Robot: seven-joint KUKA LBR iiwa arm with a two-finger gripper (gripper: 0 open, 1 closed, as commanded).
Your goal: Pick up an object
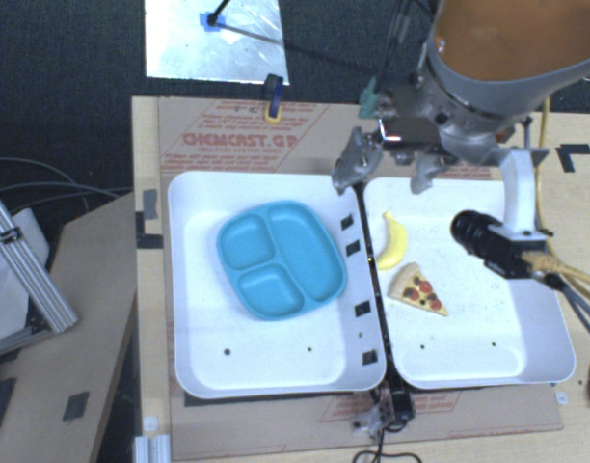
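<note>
A yellow banana (pixel 393 241) lies in the right bin (pixel 526 355) close to the divider. Just below it rests a toy pizza slice (pixel 418 290). In the left bin (pixel 194 355) sits a blue divided plate (pixel 279 258). My gripper (pixel 388 172) hangs over the far edge of the right bin, above and behind the banana. Its two grey fingers (pixel 351 169) stand spread apart and open, with nothing between them. The arm's grey and orange body covers the upper right of the view.
A black cylinder on a white bracket (pixel 490 239) juts over the right bin's right half, with cables trailing right. A raised divider (pixel 367 287) with black clips separates the bins. A shiny sheet (pixel 218 27) lies beyond the bench.
</note>
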